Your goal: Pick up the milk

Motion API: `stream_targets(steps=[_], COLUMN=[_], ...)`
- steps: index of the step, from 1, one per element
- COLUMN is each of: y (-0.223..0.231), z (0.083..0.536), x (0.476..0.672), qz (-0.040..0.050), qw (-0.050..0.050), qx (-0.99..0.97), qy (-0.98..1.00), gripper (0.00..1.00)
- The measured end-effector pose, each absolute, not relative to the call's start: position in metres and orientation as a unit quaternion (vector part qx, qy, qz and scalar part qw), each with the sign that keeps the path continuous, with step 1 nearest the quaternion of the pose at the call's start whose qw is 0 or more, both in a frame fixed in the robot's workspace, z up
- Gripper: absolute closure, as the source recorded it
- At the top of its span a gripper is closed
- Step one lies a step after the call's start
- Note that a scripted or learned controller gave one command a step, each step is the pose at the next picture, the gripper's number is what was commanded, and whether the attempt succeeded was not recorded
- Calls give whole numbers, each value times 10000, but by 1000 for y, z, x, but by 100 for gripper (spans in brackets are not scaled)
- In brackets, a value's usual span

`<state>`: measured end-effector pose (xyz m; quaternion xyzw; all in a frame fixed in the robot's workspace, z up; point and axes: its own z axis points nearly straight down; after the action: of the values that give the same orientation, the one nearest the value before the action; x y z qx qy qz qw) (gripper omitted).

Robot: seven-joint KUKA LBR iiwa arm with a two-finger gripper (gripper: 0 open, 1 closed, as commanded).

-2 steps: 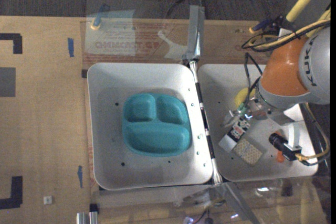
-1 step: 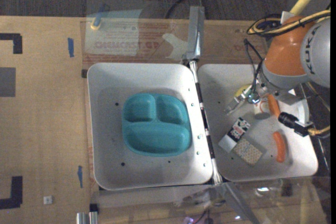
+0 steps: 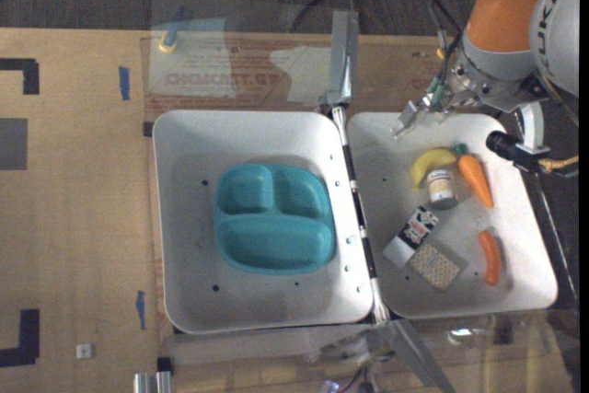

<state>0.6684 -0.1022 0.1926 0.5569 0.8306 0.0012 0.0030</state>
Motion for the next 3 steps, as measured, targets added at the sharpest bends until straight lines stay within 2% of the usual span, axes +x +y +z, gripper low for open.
stream_targets(steps=[1, 2, 3], y=[-100, -120, -78], z=[208, 89, 186], x=[580, 545, 581], qz=[7, 27, 8], qw=[15, 46, 19], qx=[5385, 5376, 5324], qy=[8427, 8432, 8465], gripper=[0, 0, 0])
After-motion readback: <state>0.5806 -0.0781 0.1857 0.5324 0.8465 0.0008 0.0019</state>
